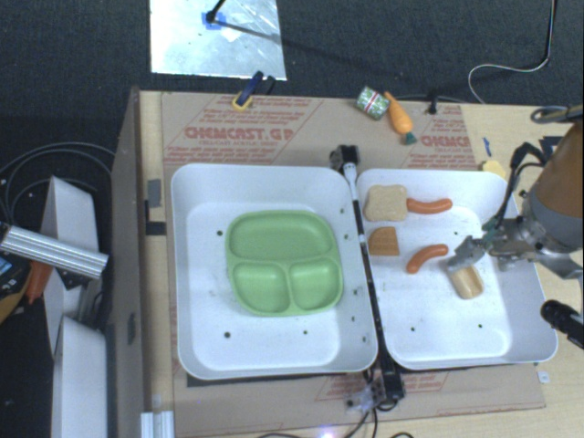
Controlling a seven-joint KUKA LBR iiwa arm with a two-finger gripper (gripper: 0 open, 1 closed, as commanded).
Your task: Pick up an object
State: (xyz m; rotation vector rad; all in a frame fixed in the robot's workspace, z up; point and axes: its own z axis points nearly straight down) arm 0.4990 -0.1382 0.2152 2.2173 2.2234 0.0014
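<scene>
light's pretty even from above on my feed, kinda cool and flat. the two white bins (429, 349) come out bright, almost blown, so i lose detail on their floors. there's a hard glare patch on the shiny sheet (219, 26) up top, mottled white. shadows are soft and short; i see a faint one under the green tray (283, 261) and beside the arm (557, 203) on the right. the dark carpet (64, 62) goes noisy and grainy. whole thing is low-res and a bit soft, small stuff smears, and the corners look dimmer.
</scene>
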